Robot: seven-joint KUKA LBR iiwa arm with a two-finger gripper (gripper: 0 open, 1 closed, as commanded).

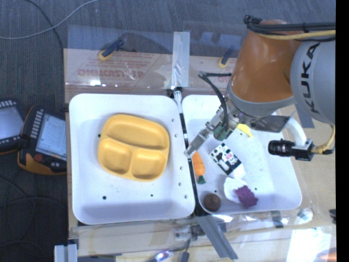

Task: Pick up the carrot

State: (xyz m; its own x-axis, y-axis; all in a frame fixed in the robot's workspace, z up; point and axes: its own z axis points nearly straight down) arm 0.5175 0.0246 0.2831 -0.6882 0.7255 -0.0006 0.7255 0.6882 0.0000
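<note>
Two white bins share the worktop (109,72). Nearest in the right bin (272,198): a brown ball (211,201) and purple piece (246,196). Beyond them the carrot (199,166) lies against the bin's left wall, just below the hand (192,148); its grip cannot be made out. Left bin (82,162): a yellow tray (133,146).

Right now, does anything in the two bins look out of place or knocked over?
Nothing spilled or broken. The carrot lies tight against the right bin's left wall, and the cow-print box sits askew beside it. The yellow tray lies slightly turned in the left bin.
</note>
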